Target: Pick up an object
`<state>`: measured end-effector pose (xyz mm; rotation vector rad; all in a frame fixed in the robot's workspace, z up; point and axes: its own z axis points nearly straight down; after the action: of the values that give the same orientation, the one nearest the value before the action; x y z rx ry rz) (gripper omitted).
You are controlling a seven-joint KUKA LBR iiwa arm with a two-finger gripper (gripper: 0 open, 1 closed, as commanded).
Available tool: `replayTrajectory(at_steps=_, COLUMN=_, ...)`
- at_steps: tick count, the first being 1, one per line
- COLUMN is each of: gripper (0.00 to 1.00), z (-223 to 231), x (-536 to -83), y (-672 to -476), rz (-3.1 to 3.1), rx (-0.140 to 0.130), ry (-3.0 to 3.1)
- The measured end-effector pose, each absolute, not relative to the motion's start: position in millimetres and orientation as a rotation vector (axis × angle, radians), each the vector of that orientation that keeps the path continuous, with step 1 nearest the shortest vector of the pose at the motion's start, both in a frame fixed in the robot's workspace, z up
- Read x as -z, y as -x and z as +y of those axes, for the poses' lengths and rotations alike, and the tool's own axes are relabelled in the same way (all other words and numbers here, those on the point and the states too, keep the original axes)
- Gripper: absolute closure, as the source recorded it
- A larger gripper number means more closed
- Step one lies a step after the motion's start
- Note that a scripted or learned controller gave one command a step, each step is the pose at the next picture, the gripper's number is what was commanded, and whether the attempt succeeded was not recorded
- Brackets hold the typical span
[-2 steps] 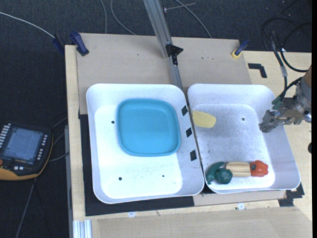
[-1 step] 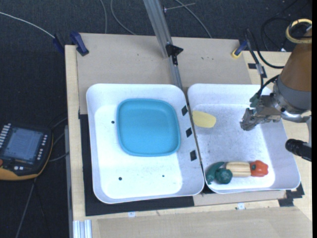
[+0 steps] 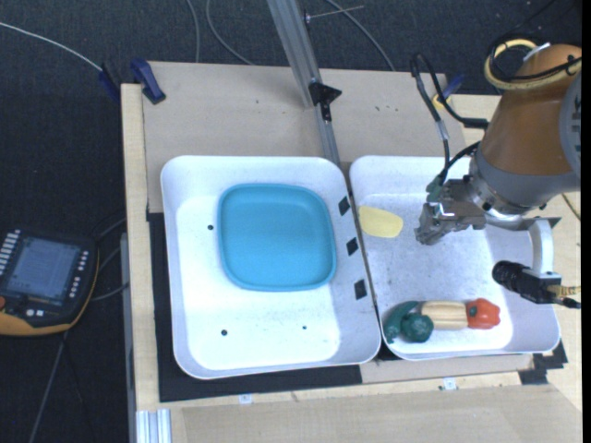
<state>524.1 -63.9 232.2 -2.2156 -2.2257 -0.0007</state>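
Over the right white bin [image 3: 406, 178] | grey two-finger gripper [image 3: 430, 233] hovering, holding nothing, finger spread impossible to tell | pale yellow flat piece [image 3: 380, 221] lying just beside it, likely target | green-wood-red toy [image 3: 441, 318] resting against the near wall.

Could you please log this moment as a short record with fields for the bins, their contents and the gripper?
left bin: holds a blue plate, lying flat
right bin: holds a yellow piece near its left wall, and a toy with a green end, wooden middle and red end along its near edge
gripper: above the right bin, just right of the yellow piece, nothing seen between its fingers
finger state: cannot tell
pick: not yet done
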Motion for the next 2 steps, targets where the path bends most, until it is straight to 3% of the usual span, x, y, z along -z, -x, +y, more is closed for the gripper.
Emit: replayTrajectory(at_steps=2, gripper=1.00, z=32, x=-228, y=-536.2, rz=-2.226, rx=0.000, ry=2.215)
